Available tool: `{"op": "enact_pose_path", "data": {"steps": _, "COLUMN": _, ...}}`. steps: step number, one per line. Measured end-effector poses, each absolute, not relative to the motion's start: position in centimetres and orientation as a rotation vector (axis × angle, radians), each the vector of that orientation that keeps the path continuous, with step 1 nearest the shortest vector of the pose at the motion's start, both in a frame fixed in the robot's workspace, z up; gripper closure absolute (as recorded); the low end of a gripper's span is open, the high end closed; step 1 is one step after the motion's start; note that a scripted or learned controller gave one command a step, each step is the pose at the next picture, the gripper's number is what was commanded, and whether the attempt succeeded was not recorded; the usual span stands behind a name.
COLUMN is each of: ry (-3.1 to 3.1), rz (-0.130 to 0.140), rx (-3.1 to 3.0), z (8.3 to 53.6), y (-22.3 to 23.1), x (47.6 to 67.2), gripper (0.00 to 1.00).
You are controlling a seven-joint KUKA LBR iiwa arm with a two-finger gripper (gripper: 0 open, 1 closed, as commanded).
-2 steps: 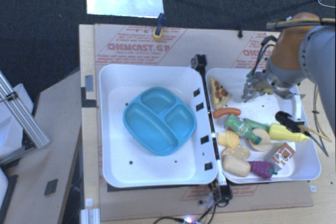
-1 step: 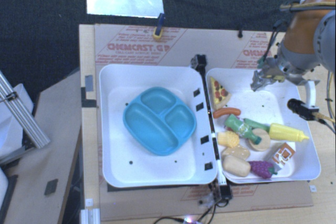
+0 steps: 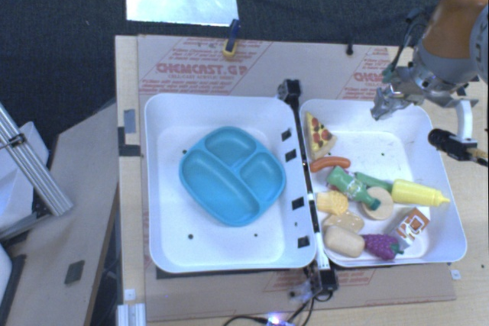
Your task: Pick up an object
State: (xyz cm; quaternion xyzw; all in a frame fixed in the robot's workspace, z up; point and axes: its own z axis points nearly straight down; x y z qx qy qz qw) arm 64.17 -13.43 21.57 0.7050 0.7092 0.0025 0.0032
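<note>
Bins sat side by side on the bench, the left bin (image 3: 164, 187) carrying a blue divided plate (image 3: 231, 175) that lay roughly in its middle, tilted diagonally to the bin's walls. The right bin (image 3: 397, 145) held all the toy food, crowded toward its near and left portions. A pizza slice (image 3: 318, 133) lay close to the bin's far left corner, with a small sausage (image 3: 330, 163) just below it. Nearer the middle, a green bottle (image 3: 353, 188) lay on its side, and beside it a yellow mustard bottle (image 3: 419, 193) pointed right. A piece of corn (image 3: 332, 202) rested near the divider between the bins, with a pale bread roll (image 3: 344, 241) toward the near edge and a purple bunch of grapes (image 3: 380, 245) touching it on the right. A small white and orange carton (image 3: 410, 226) stood by the grapes.

The arm (image 3: 457, 27) reached in from the right, its orange band high over the bench's far right corner. The gripper (image 3: 384, 104) hung over the far edge of the right bin, well apart from the food. Its fingers appeared to be close together with nothing between them, though at this size the view left that uncertain. A clamp (image 3: 230, 40) with a yellow base sat on the board behind the left bin.
</note>
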Motion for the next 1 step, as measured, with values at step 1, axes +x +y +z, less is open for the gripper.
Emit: {"op": "enact_pose_path", "data": {"steps": 1, "ry": 2.225, "rz": 0.004, "rx": 2.213, "z": 22.54, "y": -13.42, "x": 64.28, "gripper": 1.00}}
